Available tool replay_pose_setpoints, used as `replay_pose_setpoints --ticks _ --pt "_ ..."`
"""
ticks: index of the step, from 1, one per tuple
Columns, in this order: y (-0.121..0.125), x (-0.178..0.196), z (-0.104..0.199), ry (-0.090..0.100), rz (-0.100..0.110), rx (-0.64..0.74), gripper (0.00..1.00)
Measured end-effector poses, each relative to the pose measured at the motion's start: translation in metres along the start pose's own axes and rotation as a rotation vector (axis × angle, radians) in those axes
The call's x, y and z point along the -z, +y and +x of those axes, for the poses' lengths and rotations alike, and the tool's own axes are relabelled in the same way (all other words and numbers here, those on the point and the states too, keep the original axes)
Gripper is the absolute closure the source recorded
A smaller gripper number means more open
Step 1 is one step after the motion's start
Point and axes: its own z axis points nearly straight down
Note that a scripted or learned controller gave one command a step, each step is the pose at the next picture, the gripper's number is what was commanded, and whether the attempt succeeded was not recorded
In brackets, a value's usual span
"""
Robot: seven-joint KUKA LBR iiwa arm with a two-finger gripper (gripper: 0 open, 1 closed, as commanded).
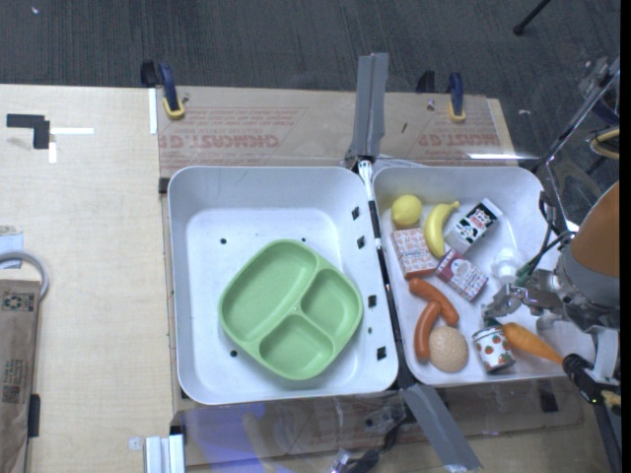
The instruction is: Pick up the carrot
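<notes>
While approaching: gripper (505,302) poised just above-left of carrot (532,343), finger state can't tell. Next: drop, straddle carrot, close.

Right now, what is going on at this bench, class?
A robot arm reaches in from the right over the right-hand bin, which holds toy food. Its gripper hangs low near the carrot, which lies on the bin floor beside a small can. Nothing shows between the fingers, so the carrot is not yet picked up. A lemon, a banana, sausages and an egg lie further left. The left bin holds a green divided plate.
</notes>
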Motion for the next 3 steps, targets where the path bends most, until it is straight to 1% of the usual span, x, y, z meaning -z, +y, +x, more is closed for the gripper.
replay_pose_setpoints --ticks 1,2,3 --pt "-0.008 0.133 0.040 -0.003 -0.002 0.024 0.00" --pt "-0.009 0.029 0.041 -0.001 0.000 -0.070 0.00" --pt "-0.002 0.000 0.009 -0.001 0.001 -0.059 0.00"
